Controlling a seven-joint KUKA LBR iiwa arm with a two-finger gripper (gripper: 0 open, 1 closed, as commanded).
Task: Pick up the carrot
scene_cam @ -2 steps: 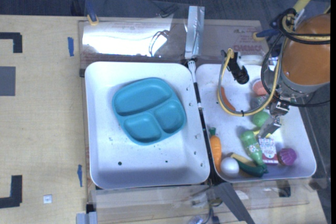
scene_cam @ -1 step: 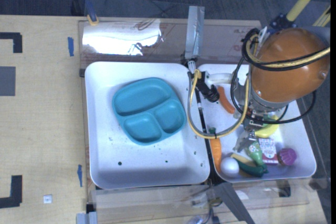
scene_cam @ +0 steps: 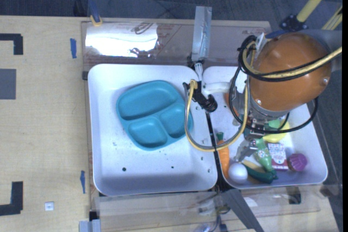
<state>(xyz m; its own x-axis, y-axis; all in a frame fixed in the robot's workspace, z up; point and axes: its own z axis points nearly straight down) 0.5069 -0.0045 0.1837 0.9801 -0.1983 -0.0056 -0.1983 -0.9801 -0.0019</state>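
Note:
The carrot (scene_cam: 223, 157) is a slim orange piece with a green top, lying lengthwise along the left wall of the right bin (scene_cam: 318, 171). My gripper (scene_cam: 246, 149) hangs low in that bin, just to the right of the carrot and above a white ball (scene_cam: 237, 172). The big orange-banded wrist (scene_cam: 285, 76) covers much of the bin's back half. Nothing is visibly held.
Crowded at the right bin's front are a green vegetable (scene_cam: 263, 159), a yellow piece (scene_cam: 274, 138), a red-and-white packet (scene_cam: 279, 156) and a purple item (scene_cam: 297, 161). The left bin (scene_cam: 103, 160) holds a blue divided plate (scene_cam: 154, 114). Yellow and black cables (scene_cam: 191, 117) loop over the divider.

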